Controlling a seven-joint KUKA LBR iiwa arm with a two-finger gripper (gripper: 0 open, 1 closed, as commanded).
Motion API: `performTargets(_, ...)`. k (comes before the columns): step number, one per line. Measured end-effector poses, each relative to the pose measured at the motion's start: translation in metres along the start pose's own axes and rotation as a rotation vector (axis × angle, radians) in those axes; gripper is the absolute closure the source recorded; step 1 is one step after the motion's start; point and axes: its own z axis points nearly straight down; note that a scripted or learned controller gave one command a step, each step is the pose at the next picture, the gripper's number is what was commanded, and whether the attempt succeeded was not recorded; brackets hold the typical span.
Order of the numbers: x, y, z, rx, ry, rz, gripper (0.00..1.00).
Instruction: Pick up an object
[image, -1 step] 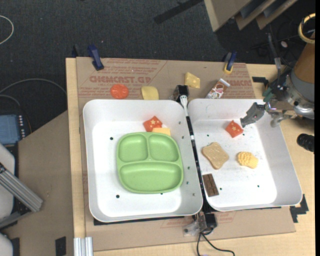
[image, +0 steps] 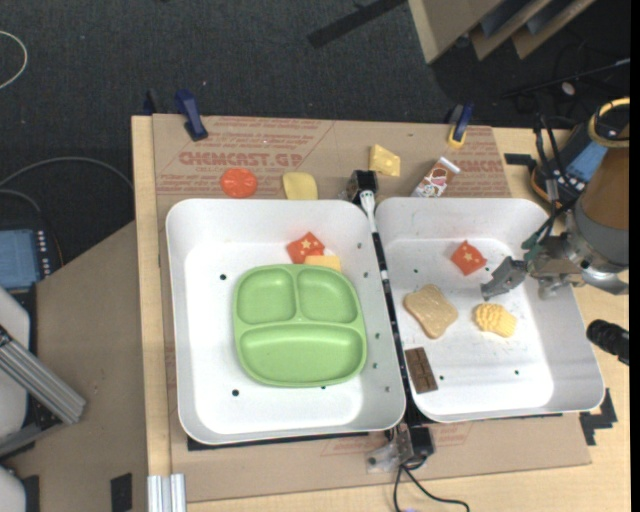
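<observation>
Your gripper (image: 512, 280) hangs low over the right bin (image: 560, 385), holding nothing; whether it's spread, you cannot tell. Beneath lie one corn cob (image: 496, 319), one bread slice (image: 431, 311), one red block (image: 468, 257).

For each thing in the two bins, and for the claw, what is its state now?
green divided plate: upright, compartments bare, left bin
red piece: lying behind the plate
red block: lying, right bin
bread slice: lying flat
corn piece: lying, below the claw
chocolate bar: flat
claw: holds nothing
</observation>
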Motion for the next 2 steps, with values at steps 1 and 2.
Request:
performTargets(1,0.007,0.117,0.03,-0.02,-0.005,-0.008,0.0)
performTargets(2,-0.007,0.097,0.107,-0.002,-0.001,-0.002,0.0)
